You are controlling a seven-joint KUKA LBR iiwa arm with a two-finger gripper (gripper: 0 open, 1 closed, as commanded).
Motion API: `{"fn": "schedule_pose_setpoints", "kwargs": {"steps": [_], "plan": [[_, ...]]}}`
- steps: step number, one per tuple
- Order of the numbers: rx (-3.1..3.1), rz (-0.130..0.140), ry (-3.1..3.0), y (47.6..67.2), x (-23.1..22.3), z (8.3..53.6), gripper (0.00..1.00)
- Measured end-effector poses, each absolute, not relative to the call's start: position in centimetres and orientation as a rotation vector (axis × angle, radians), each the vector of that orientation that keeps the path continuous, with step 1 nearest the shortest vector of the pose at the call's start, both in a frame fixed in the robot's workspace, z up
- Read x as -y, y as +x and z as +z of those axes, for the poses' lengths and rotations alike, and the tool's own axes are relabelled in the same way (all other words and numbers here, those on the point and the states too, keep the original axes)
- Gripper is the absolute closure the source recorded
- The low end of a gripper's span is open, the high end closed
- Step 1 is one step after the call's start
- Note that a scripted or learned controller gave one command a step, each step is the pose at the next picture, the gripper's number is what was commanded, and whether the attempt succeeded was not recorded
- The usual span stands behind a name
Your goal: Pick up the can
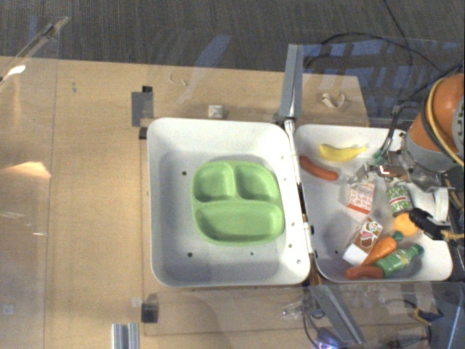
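Green divided plate (237, 202) is sitting in the middle of the left white bin (168, 195); the right white bin (327, 253) is holding toy food: banana (343, 151) lying at the far edge, hot dog sausage (319, 169) lying just in front of it, carrot (381, 249) leaning near the front, green bottle (399, 260) lying beside the carrot; both bins are resting on the wooden bench (80, 195).

Wooden bench (80, 217), dark floor (182, 9), perhaps carpeted, glare patches
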State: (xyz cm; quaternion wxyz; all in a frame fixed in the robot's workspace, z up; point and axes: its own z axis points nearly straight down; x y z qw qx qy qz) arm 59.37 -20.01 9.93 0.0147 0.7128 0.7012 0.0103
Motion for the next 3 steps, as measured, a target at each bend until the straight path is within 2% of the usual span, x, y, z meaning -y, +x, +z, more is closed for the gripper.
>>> {"fn": "schedule_pose_setpoints", "kwargs": {"steps": [3], "plan": [[-2.182,0.032,2.218,59.37,20.01,9.92,0.0]]}}
